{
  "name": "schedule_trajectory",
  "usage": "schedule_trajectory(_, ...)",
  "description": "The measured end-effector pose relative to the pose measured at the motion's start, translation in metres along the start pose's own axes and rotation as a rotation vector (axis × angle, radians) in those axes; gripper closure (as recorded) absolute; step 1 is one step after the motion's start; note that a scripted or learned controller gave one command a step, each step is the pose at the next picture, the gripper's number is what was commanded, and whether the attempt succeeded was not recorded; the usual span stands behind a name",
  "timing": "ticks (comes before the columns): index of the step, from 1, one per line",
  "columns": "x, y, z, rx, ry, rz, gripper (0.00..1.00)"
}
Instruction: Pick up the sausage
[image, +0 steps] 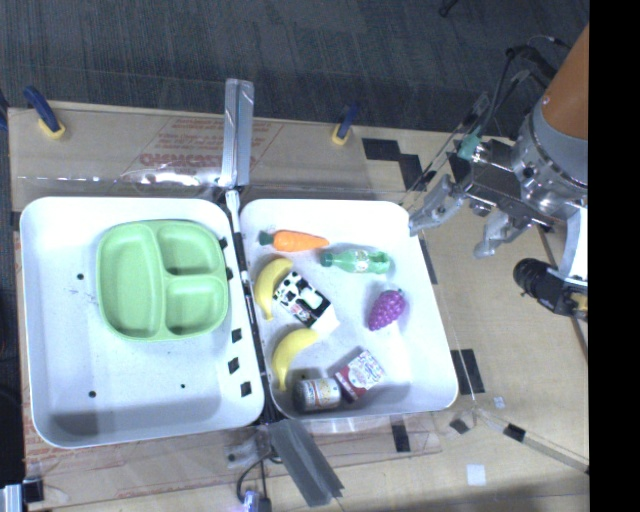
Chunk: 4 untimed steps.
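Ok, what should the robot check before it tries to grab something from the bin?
1. Sausage spotted: cannot tell. No plain sausage shows; the can near the front might be it.
2. End effector open, nothing in it: ok.
3. End effector above the right bin: not ok. It hangs over the bench beside the bin's far right corner.
4. Room around the can: not ok. A banana and a red packet crowd it.
5. Green tray out of the way: ok, it lies in the left bin.
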<state>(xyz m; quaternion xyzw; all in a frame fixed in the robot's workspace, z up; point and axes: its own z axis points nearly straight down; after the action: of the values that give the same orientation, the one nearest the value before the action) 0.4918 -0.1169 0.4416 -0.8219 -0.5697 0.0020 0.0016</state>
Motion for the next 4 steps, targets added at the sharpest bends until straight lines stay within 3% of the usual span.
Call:
schedule_trajectory(1, 0.001, 0.0, -0.01, 0.002, -0.002, -0.008, 1.0)
schedule_trajectory(3, 0.004, 0.001, -0.03, 0.004, -0.004, -0.026, 1.0)
schedule_trajectory(4, -0.012, 0.03, 0.0, -0.001, 0.0, -0.005, 1.0)
